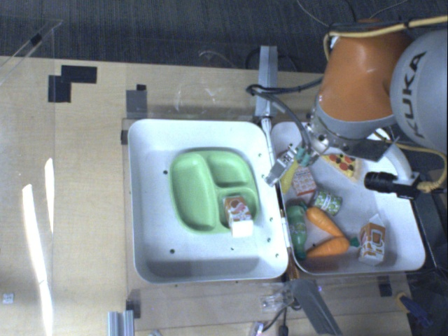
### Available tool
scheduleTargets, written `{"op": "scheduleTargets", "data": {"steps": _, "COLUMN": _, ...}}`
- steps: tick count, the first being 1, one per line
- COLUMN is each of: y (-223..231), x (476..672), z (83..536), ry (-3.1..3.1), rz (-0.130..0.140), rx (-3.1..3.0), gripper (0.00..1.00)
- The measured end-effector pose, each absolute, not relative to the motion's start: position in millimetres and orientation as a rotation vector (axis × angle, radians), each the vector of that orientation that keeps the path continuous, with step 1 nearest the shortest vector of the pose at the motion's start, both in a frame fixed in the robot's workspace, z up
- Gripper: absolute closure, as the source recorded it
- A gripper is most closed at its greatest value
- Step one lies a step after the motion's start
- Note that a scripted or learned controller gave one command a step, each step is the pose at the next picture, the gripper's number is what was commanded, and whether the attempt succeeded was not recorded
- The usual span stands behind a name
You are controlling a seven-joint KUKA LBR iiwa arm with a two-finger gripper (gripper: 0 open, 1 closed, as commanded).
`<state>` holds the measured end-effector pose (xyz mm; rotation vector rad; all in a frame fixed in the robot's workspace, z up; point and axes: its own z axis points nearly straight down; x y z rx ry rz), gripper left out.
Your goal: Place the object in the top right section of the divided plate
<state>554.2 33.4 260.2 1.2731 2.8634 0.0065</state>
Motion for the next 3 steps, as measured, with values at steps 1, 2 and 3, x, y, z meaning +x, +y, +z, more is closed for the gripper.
{"op": "scheduleTargets", "data": {"steps": 1, "y": 18, "x": 619.3, "z": 330, "ry": 2.892, "rz": 0.008, "rx": 1.202, "gripper": 0.00}}
{"op": "scheduleTargets", "data": {"steps": 2, "y": -14, "x": 661.3, "z": 308, "ry": 2.982, "rz": 0.005, "rx": 0.951, "gripper": 0.00}}
{"op": "scheduleTargets", "data": {"steps": 3, "y": -36, "x": 660.0, "z": 376, "ry": 2.996, "rz": 0.005, "rx": 0.900, "gripper": 0.00}}
